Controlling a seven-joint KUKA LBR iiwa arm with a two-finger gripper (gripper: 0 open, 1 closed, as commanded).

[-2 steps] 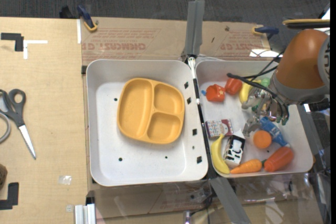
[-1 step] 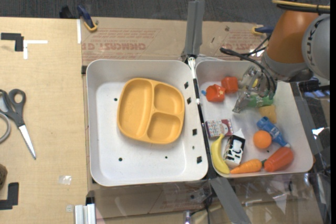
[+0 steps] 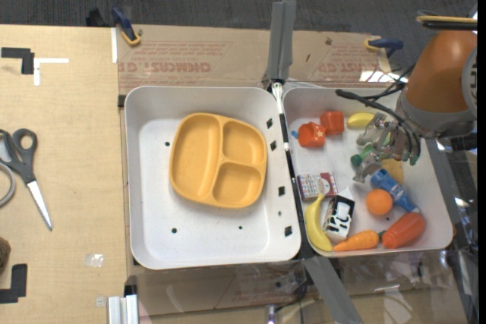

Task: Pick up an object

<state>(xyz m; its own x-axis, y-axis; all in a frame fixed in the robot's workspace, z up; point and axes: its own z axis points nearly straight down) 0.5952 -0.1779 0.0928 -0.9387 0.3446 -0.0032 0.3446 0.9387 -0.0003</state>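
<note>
My gripper hangs over the right bin, in its upper right part, under the grey arm with the orange band. A small green object lies at the gripper's left tip; whether they touch is unclear. Just below the gripper lie a blue bottle and an orange ball. A yellow piece lies above it. Further left are a red pepper and a red-orange block. Along the front are a banana, a black-and-white box, a carrot and a red-orange vegetable.
The left bin holds a yellow divided plate. A small red-and-white box lies near the divider between the bins. Scissors rest on the wooden bench at far left. Cardboard and blue clamps sit behind the bins.
</note>
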